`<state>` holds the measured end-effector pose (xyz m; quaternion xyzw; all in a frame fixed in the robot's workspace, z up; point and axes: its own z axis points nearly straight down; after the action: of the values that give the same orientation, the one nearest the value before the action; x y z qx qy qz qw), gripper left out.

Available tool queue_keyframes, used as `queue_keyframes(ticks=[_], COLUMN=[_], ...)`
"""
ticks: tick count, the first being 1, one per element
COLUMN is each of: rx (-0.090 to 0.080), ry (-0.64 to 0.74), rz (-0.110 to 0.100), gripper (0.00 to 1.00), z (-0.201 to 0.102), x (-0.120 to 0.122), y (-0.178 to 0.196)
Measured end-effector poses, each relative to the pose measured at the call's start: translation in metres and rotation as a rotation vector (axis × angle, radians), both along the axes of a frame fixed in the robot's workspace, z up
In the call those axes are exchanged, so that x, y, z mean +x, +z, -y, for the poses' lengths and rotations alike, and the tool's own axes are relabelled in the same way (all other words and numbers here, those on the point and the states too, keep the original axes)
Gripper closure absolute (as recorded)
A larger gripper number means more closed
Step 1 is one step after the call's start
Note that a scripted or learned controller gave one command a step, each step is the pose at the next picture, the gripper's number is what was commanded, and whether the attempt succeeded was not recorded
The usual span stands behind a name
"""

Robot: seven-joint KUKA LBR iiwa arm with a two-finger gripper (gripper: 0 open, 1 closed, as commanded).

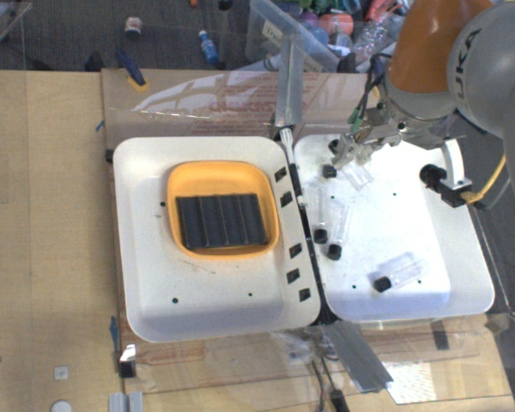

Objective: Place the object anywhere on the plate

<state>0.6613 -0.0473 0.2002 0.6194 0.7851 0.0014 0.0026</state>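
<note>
Vials [337,221] are lying in the right bin [463,256], well apart from the plate [223,175]. Whether anything is being held by the end effector [354,147] cannot be told; clear plastic is risking a slip.

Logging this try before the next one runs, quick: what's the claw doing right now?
Claw: low over the far end of the right bin, above a clear vial; open or shut cannot be told.
</note>
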Motion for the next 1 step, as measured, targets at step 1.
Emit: queue_keyframes(ticks=[1], rx=[0.000], ry=[0.066], rz=[0.000], gripper=[1.00], z=[-0.0292], x=[0.0062], y=[0.0026])
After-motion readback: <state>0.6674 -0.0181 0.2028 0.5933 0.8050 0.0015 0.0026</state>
